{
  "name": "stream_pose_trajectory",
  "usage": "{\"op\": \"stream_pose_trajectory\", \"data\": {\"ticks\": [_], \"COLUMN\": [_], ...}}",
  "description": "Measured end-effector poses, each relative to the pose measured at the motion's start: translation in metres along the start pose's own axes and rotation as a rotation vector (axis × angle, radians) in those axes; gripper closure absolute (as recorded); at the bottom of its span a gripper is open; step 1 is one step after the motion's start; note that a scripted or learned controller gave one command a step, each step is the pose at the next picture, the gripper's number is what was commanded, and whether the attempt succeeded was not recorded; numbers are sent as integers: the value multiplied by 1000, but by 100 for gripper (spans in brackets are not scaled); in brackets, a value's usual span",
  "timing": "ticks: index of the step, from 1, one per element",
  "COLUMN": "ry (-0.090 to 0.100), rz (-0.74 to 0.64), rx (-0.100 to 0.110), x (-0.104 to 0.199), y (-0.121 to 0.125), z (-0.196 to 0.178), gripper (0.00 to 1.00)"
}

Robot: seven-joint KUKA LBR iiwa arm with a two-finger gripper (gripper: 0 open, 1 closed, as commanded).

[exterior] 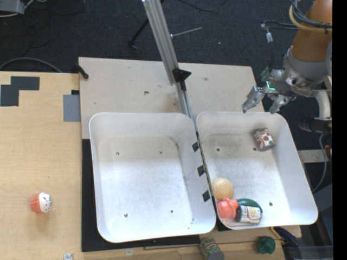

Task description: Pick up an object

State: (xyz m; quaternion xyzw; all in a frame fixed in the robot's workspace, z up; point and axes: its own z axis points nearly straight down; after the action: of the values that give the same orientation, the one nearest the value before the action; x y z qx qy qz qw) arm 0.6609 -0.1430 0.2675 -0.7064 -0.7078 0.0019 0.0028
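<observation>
The two-finger claw (261, 103) hung released above the back rim of the right white bin (295, 145). You had the small red-and-white patterned block (264, 139) nearest, alone at that bin's back; it looked light and stiff, so grip across its flat sides.

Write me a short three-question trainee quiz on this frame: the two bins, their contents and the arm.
1. True or false: the end effector hangs above the far rim of the right bin, holding nothing.
2. Which lies nearest the end effector? A) the tan ball B) the small red-and-white patterned object C) the bottle with a red cap
3. Fill in: the red-and-white toy lies on the ____, outside both bins.

Key: 1 true; 2 B; 3 wooden tabletop, left of the left bin.
</observation>
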Motion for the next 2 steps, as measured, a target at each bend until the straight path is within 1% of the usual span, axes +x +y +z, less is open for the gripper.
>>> {"op": "stream_pose_trajectory", "data": {"ticks": [1,2], "ry": [-1,0], "rz": [-2,1], "rx": [-4,2], "x": [0,2], "y": [1,0], "z": [-3,62], "gripper": [0,0]}}
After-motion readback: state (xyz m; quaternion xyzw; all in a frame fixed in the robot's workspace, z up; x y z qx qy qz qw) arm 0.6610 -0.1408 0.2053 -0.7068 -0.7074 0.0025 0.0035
